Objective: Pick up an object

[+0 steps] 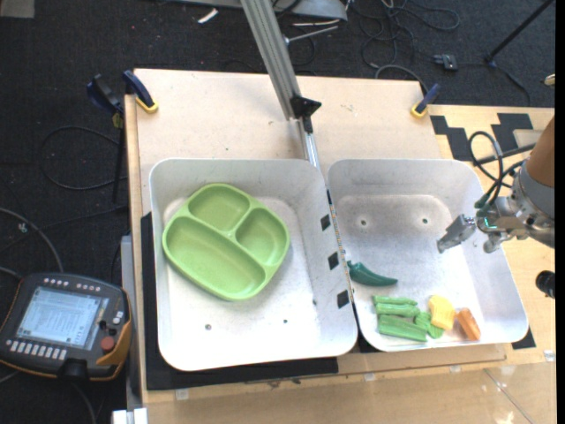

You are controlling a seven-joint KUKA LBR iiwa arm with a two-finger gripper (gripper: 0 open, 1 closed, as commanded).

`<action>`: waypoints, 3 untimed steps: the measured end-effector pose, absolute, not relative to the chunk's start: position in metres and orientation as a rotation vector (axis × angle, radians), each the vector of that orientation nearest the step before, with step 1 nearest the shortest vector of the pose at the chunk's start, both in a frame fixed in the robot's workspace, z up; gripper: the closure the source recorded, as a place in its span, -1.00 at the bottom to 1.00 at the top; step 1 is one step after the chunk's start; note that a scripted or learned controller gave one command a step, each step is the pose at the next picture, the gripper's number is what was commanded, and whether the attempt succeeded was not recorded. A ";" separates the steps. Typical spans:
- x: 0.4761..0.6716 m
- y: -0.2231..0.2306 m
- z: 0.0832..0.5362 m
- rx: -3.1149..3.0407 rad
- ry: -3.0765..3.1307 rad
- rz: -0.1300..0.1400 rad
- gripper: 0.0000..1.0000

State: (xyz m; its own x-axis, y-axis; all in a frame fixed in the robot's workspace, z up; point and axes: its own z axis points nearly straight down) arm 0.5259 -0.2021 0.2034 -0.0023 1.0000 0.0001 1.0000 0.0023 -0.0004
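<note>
The right bin holds several small toy foods near its front edge. A dark green pepper lies at its left wall. Two light green pieces lie in front of it, with a yellow piece and an orange piece to their right. My gripper hangs over the right side of this bin, behind the foods and apart from them. Its fingers are open with nothing between them.
A green divided plate lies in the left bin. A slanted metal pole rises from the bench behind the bins' shared wall. Yellow clamps sit at the bench's back corners. A teach pendant lies on the floor at the left.
</note>
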 end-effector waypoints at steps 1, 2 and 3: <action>0.609 -0.212 0.091 -2.217 -2.230 0.000 -1.00; 0.571 -0.200 0.100 -2.222 -2.218 0.002 -1.00; 0.666 -0.188 0.106 -2.219 -2.233 -0.007 -1.00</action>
State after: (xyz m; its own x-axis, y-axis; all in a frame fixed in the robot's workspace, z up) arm 0.6665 -0.1883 0.1064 -0.0063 1.0000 -0.0010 1.0000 0.0063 0.0073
